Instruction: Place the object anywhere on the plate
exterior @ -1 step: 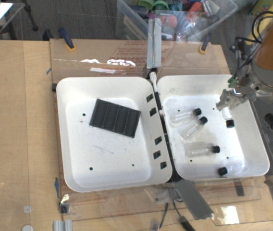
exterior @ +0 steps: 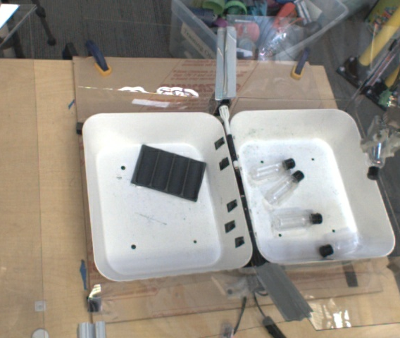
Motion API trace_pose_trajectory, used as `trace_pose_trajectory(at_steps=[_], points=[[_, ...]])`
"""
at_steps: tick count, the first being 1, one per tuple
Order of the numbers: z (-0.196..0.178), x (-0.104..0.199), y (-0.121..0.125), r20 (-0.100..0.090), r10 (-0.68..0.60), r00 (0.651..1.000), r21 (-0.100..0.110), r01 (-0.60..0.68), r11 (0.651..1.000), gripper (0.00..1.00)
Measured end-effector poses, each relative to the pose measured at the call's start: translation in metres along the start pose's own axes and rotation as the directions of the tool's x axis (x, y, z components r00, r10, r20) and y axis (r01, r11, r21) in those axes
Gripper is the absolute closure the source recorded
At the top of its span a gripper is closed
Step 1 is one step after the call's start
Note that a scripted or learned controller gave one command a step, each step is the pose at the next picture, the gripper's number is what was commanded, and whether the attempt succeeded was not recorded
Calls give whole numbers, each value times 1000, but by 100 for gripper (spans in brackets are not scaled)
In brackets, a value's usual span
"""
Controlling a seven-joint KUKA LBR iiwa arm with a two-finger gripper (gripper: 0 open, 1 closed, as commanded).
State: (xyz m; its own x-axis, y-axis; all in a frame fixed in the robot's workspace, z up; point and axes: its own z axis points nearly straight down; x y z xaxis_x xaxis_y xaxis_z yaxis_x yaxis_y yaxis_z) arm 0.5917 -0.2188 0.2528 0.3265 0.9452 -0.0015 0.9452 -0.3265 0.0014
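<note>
Four small clear plastic bottles with black caps (exterior: 284, 189) lie in the right white bin (exterior: 348, 129).
The flat black ribbed plate (exterior: 169, 172) lies in the left white bin (exterior: 108, 129). Both sit on a light wooden bench (exterior: 24, 189). A clear box of bright toys (exterior: 256, 9) stands behind.

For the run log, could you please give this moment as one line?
plate: left bin, bare | vials: four, right bin, lying loose | gripper: over right bin's right rim | placement: not yet done
</note>
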Motion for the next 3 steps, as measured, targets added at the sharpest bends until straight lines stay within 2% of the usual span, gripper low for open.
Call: trace_pose_trajectory(at_steps=[1, 3], points=[[0, 0, 0, 0, -1, 1000, 0, 1, 1000, 0], [0, 0, 0, 0, 0, 1000, 0, 0, 1000, 0]])
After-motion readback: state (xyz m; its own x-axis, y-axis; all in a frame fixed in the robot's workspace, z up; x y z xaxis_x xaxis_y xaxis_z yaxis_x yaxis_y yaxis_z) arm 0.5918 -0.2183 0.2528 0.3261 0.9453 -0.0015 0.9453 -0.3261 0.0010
